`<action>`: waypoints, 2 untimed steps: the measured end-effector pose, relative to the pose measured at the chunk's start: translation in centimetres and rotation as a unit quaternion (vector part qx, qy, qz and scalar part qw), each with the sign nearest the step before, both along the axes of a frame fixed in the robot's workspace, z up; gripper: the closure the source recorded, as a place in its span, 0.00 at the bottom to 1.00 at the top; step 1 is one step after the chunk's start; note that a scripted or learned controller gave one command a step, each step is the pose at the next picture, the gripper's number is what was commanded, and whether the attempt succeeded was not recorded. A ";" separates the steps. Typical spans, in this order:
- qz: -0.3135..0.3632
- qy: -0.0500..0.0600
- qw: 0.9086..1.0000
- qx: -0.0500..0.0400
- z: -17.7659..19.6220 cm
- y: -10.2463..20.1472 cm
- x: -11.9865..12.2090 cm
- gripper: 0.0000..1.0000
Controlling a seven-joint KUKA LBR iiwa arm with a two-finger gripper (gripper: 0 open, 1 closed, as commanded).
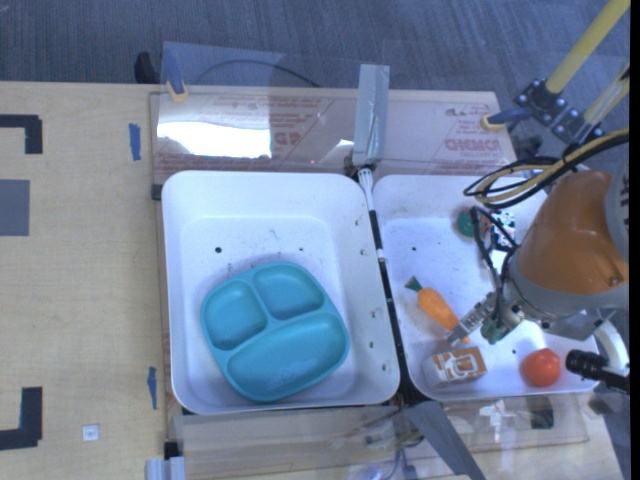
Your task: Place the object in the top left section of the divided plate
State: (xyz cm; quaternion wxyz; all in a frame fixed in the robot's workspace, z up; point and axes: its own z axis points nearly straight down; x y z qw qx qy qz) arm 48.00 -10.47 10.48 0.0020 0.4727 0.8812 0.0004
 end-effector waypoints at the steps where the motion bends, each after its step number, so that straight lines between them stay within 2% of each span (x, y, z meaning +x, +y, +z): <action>1: 0.108 0.000 0.994 0.001 -1.7 -0.2 0.1 1.00; 2: 0.201 -0.002 0.980 -0.003 -1.7 0.5 0.2 1.00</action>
